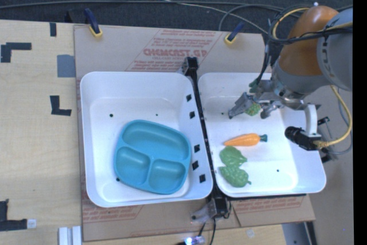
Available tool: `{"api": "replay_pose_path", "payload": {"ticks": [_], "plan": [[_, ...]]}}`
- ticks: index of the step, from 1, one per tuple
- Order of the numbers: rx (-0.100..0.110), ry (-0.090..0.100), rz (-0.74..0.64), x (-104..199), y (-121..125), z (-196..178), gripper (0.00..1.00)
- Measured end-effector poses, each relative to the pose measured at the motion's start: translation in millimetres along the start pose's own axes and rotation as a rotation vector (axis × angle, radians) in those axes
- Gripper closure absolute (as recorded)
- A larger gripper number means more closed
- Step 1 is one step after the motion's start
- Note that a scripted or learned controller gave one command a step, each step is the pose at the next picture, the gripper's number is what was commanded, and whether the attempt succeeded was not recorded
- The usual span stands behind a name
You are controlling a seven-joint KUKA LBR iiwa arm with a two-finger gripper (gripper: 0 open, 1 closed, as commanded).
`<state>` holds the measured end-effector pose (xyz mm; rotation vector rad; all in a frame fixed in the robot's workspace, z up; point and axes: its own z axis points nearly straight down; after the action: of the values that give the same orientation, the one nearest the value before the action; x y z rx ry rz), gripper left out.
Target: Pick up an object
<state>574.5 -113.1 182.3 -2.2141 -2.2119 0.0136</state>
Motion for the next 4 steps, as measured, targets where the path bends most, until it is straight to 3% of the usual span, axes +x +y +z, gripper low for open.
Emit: {"api": "replay_pose_path", "payload": {"ticks": [1, 3, 4], "plan": [[-0.013, -0.001, -0.003, 0, 3, -7, 0.0], [-0.012, -0.004, -0.003, 6, 9, 98, 0.0], [-0.015, -0.003, -0.002, 6, 9, 97, 0.0]]}}
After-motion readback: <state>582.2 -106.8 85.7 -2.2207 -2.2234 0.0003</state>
